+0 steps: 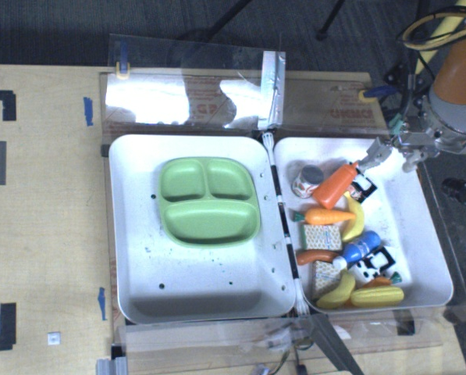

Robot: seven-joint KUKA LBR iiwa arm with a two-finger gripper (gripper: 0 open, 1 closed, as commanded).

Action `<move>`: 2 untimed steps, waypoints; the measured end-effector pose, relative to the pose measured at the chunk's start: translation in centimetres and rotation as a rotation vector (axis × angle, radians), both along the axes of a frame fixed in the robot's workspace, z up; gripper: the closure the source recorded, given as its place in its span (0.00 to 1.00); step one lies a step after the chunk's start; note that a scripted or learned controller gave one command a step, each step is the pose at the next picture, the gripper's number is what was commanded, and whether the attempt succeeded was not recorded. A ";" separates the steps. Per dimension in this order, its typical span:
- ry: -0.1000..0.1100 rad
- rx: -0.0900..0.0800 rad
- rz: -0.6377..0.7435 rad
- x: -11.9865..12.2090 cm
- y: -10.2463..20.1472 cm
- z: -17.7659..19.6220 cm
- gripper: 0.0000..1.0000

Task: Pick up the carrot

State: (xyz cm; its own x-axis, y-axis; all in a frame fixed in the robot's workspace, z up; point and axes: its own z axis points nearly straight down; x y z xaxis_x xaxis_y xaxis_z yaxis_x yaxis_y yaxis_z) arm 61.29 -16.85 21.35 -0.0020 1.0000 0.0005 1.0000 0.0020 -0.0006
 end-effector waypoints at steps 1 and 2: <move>0.000 0.001 0.442 -4.1 4.9 -7.5 0.00; -0.017 -0.004 0.527 -5.0 6.0 -11.9 0.00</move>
